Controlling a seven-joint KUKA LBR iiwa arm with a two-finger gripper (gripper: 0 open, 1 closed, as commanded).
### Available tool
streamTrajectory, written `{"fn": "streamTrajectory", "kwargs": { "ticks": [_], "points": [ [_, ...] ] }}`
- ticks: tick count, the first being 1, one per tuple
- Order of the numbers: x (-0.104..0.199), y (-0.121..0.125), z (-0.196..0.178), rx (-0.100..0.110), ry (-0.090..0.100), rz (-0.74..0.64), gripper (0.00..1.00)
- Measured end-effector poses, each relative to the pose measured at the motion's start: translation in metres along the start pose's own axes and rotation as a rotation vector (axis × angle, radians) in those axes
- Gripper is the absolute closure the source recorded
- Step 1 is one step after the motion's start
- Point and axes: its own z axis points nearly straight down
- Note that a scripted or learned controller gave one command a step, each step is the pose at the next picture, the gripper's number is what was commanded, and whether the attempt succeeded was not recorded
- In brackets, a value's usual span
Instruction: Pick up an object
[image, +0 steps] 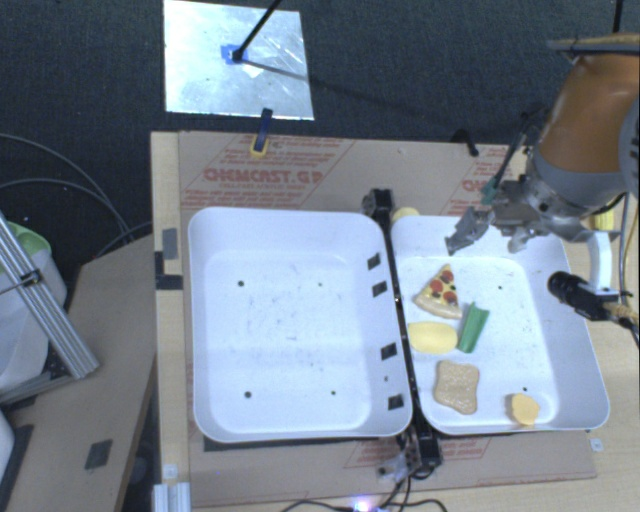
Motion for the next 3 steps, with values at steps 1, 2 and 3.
{"fn": "streamTrajectory", "kwargs": {
  "ticks": [1,2,3],
  "points": [
    [-0.023,-0.069,0.169,0.025,0.003,0.009,0.0],
    [-0.025,-0.097,0.197,0.013,0.002,0.005,0.0],
    [-0.019,-0.01,0.196,0.003,-0.001,-0.001,0.0]
  ]
}}
